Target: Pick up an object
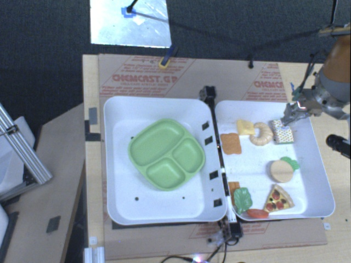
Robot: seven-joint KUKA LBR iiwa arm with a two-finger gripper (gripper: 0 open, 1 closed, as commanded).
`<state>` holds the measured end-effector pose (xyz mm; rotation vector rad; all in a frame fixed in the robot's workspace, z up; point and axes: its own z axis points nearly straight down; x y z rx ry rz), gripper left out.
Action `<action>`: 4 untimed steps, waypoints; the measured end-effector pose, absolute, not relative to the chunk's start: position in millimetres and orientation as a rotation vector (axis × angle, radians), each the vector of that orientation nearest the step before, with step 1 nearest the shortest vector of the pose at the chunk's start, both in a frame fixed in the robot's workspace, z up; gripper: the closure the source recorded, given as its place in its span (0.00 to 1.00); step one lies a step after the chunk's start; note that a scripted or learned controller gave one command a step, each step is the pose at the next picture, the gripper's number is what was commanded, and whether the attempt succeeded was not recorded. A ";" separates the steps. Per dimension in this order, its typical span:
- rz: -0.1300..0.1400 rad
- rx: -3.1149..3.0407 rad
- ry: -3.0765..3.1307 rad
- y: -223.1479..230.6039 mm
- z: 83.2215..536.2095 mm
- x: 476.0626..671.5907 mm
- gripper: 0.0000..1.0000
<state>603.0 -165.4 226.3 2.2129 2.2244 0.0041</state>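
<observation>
the gripper (289,118) hangs over the right bin's (321,163) far corner, its state impossible to tell, just above a speckled square block (283,133) beside a toy croissant (262,134); a pizza slice (278,199) lies nearer.

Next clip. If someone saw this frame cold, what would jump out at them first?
Probably the green divided plate, alone in the left bin and the biggest patch of colour. Next, the toy food scattered in the right bin: a pizza slice near the front, a round bun-like piece behind it, a pale ring-shaped piece further back. Then the gripper, reaching in from the right over the far corner, just above a small patterned square.
</observation>
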 end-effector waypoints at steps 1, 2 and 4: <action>0.004 2.212 2.231 -118.5 235.3 582.8 1.00; 0.000 2.214 2.233 -72.2 217.7 556.1 1.00; 0.003 2.213 2.228 -45.8 222.9 540.5 1.00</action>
